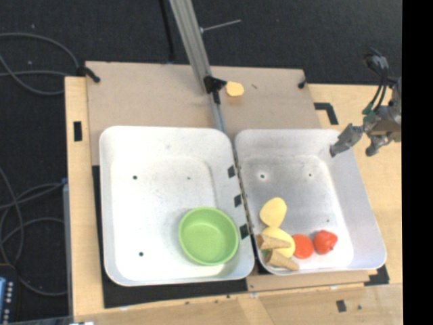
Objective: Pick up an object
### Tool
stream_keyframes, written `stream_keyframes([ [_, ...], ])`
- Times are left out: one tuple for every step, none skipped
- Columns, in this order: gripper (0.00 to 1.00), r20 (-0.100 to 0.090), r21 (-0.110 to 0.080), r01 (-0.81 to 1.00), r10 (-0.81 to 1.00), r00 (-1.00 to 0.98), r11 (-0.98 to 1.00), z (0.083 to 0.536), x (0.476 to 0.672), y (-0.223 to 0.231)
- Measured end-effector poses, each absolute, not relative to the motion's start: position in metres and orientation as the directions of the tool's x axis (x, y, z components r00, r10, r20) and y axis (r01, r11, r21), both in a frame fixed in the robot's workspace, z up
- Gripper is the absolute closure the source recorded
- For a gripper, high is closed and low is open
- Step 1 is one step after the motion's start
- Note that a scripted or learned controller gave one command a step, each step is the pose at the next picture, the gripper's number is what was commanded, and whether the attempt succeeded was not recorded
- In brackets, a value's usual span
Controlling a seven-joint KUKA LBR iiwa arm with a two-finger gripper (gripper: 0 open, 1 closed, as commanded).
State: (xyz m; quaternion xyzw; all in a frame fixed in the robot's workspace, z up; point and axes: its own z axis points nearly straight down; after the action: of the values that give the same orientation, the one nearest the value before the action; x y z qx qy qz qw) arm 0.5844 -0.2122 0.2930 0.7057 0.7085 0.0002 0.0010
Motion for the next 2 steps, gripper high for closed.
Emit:
stream_keyframes([
  [0.0,-0.002,0.001,1.0,1.0,-0.004,0.004,0.293,0.584,-0.212],
  [0.0,-0.002,-0.004,1.0,1.0,0.0,0.0,0.235,0.592,-0.218],
])
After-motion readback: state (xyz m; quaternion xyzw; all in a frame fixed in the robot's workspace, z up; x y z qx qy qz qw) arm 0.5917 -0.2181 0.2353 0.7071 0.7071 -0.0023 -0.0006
